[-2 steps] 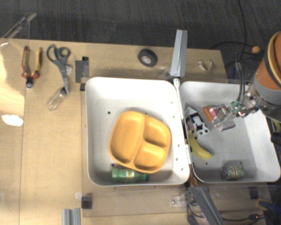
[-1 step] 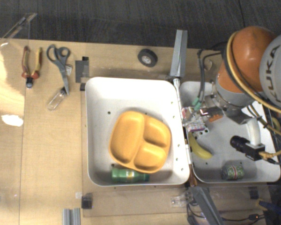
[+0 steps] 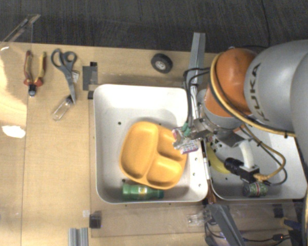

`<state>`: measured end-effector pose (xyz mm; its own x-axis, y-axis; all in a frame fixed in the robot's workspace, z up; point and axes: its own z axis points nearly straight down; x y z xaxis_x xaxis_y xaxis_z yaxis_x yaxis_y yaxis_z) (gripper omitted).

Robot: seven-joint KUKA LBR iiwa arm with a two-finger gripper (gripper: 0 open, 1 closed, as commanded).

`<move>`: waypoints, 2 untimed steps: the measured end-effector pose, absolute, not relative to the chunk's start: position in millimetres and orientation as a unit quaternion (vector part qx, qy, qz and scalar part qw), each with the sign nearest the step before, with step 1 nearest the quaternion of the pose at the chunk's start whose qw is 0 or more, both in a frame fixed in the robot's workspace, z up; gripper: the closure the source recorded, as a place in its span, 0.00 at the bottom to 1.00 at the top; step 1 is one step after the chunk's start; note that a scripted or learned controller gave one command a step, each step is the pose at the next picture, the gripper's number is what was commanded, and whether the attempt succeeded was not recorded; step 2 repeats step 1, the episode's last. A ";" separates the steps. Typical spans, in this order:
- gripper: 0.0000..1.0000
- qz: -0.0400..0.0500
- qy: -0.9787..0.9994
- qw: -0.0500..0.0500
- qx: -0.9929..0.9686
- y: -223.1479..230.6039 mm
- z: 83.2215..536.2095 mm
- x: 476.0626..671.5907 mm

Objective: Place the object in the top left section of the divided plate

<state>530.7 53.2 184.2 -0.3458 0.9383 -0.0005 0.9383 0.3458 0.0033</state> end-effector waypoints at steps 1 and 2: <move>0.00 0.002 0.820 0.001 0.572 53.0 184.5 530.9; 0.00 0.002 0.820 0.001 0.572 53.0 184.5 530.9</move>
